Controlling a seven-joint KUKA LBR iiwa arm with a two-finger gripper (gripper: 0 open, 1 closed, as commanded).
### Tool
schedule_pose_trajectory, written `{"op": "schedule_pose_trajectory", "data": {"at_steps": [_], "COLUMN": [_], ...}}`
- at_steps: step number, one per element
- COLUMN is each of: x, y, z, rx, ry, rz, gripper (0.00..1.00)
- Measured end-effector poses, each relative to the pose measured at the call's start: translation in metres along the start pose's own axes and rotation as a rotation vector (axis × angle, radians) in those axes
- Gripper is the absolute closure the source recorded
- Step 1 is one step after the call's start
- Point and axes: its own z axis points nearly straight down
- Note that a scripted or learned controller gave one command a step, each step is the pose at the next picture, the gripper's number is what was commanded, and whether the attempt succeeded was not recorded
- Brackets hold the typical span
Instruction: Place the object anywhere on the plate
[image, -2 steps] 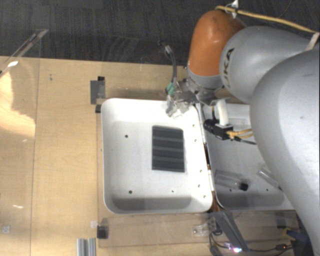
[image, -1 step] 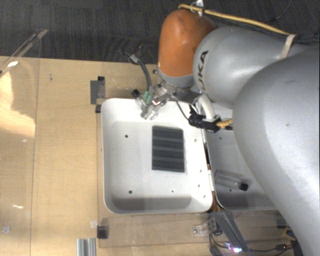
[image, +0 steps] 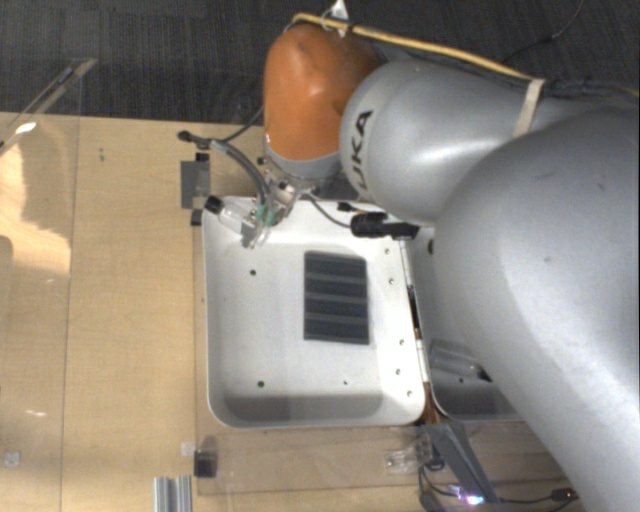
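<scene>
A dark grey ribbed rectangular plate (image: 336, 297) lies flat in the middle of the left white bin (image: 230, 330). My gripper (image: 252, 222) hangs below the orange band (image: 305, 90) over the bin's far left corner, up and to the left of the plate and apart from it. The gripper's tip looks pale and translucent with a small green spot on it. I cannot make out any object held there. The grey arm covers the upper right of the view.
The right bin (image: 455, 385) is mostly hidden under the arm. A black bracket (image: 195, 185) sits just beyond the left bin's far corner. A small dark block (image: 205, 462) rests on the wooden bench (image: 100, 300) near the front.
</scene>
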Motion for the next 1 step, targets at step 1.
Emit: {"op": "schedule_pose_trajectory", "data": {"at_steps": [1], "x": [0.0281], "y": [0.0080], "z": [0.0265], "rx": [-0.001], "ry": [-0.001], "rz": [-0.461], "gripper": [1.00]}}
